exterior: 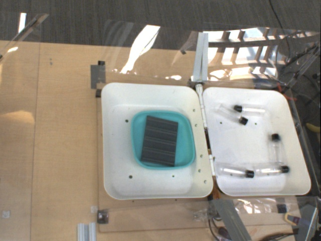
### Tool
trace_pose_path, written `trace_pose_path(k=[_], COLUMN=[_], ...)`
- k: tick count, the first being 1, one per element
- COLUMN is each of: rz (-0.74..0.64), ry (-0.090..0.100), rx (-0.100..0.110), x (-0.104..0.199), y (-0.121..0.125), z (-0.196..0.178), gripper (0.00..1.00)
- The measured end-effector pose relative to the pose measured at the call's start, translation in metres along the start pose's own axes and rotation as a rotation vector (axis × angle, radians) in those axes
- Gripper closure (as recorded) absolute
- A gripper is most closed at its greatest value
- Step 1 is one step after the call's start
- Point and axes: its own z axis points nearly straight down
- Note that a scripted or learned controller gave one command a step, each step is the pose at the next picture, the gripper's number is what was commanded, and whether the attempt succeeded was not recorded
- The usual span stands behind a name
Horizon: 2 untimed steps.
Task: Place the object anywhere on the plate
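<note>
Nearest us, left of the tube-strewn bin (288,134), the dark ridged block (160,141) lay on the teal plate (186,149); a needless regrasp risked dislodging it, pincer state unknowable.

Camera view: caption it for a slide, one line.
Dark ribbed block lying on the teal plate in the left bin; clear black-capped tubes scattered in the right bin.

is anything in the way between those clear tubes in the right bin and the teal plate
Only the two bins' adjoining rims lie between them. The clear tubes lie in the right bin; the teal plate sits in the left bin, with a dark ribbed block covering most of its middle.
</note>
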Motion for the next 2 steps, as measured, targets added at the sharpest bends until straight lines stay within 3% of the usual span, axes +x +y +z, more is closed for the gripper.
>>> trace_pose_path(k=[2], rz=[0.0], ry=[0.0], rx=[0.0], x=[0.0], y=[0.0], z=[0.0], gripper=[0.0])
